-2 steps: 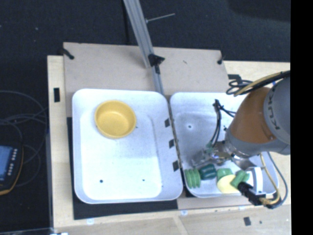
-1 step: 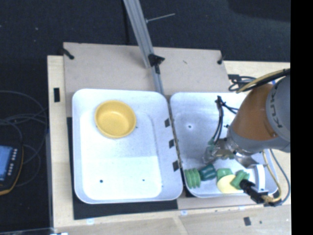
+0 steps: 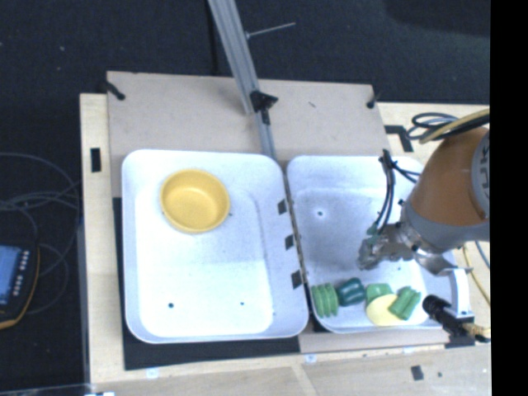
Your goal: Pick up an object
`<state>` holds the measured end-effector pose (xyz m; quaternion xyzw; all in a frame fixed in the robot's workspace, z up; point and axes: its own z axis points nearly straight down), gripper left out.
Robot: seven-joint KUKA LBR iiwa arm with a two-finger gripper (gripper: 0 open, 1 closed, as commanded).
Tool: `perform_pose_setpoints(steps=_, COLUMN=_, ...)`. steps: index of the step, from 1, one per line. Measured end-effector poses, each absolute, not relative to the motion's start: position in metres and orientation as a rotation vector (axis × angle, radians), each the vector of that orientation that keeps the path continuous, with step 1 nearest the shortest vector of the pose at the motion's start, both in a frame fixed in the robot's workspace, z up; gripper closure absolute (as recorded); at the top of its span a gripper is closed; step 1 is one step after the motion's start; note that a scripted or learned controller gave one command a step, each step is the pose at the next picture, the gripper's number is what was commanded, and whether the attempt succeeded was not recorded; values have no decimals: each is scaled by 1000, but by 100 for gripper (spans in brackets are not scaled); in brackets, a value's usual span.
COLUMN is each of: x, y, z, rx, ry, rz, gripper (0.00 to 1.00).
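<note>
Toys [image 3: 363,297] crowd the right bin's [image 3: 330,180] near edge, under the arm [image 3: 445,196].

A pale wooden desk [image 3: 97,221] fills the middle of the frame, set against a dark floor. On it lies a tan board [image 3: 190,114], reaching toward the upper edge of the desk, with black clips at its upper corners. Two shallow white bins sit side by side on top: the left bin [image 3: 198,262] at centre left, the right bin [image 3: 330,188] at centre right, their inner walls touching. A dark mat [image 3: 128,349] shows beneath the left bin's lower edge.
</note>
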<state>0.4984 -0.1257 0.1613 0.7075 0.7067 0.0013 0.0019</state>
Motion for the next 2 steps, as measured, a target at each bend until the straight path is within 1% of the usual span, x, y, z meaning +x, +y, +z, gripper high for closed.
perform_pose_setpoints(steps=1, x=492, y=-120, z=212, rx=2218, ry=2219, rz=5, gripper=100)
perform_pose_setpoints(steps=2, x=499, y=-123, z=256, rx=2218, ry=2219, rz=5, gripper=100)
